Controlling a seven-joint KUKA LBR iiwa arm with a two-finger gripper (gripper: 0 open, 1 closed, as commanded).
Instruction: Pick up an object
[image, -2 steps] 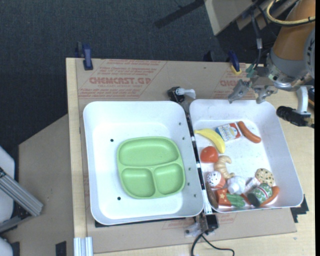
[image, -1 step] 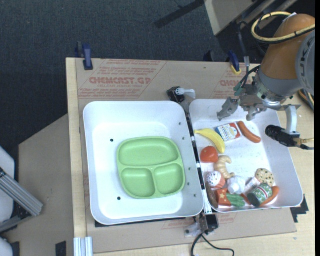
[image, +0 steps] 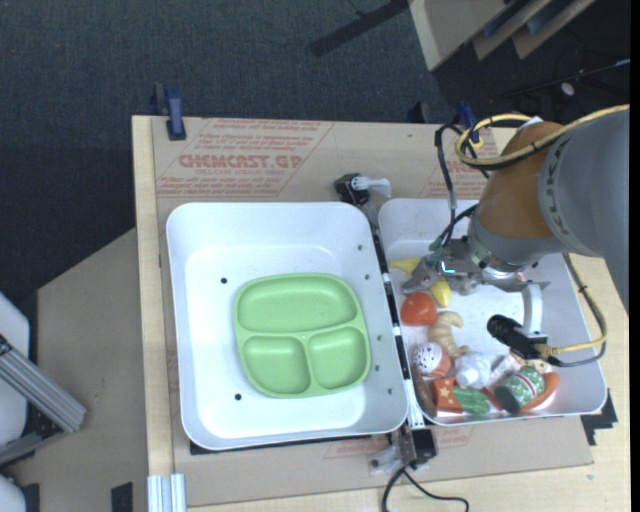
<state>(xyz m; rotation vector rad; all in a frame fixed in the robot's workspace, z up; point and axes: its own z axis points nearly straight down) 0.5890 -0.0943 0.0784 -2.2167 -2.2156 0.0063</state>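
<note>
The right bin (image: 420, 218) holds a heap of small toy foods. Among them are a red tomato (image: 418, 309), a small yellow piece (image: 440, 293), a yellow banana-like piece (image: 404, 265), a beige knobbly piece (image: 451, 324) and a white ball with red dots (image: 428, 356). My gripper (image: 444, 271) hangs low over the bin's upper left part. It is just above the small yellow piece and up-right of the tomato. The wrist hides its tips, and I see nothing lifted clear of the heap.
A green three-compartment plate (image: 300, 332) lies in the left bin (image: 200, 300). At the right bin's near end lie a labelled can (image: 522, 385), a red pepper (image: 446, 399) and a green piece (image: 476, 404). Cables (image: 570, 348) loop over the bin's right side.
</note>
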